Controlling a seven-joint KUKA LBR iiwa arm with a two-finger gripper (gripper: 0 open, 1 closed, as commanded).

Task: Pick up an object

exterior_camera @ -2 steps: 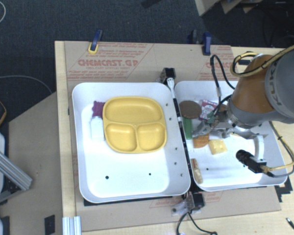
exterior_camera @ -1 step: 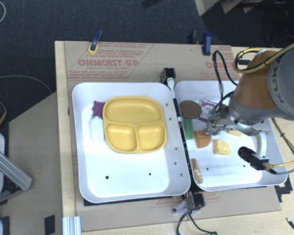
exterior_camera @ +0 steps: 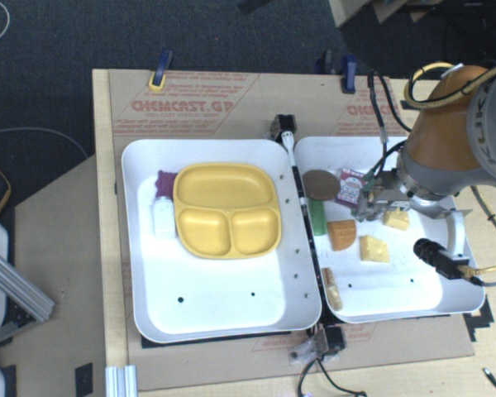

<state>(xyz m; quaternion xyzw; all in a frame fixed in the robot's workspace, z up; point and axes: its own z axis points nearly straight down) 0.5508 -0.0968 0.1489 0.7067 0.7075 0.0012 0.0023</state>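
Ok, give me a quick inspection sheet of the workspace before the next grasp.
Surface: paper-covered bench bearing left bin and right bin.
Job's things: right bin holds brown disc, green stick, orange block, pale yellow block, purple packet.
Clutter: yellow divided plate and white bottle in left bin.
Gripper: low over right bin beside purple packet; nothing seen held.
Cables: white loop on floor; wires at bench front.
Surroundings: dark carpet; clamps on bench's far edge.
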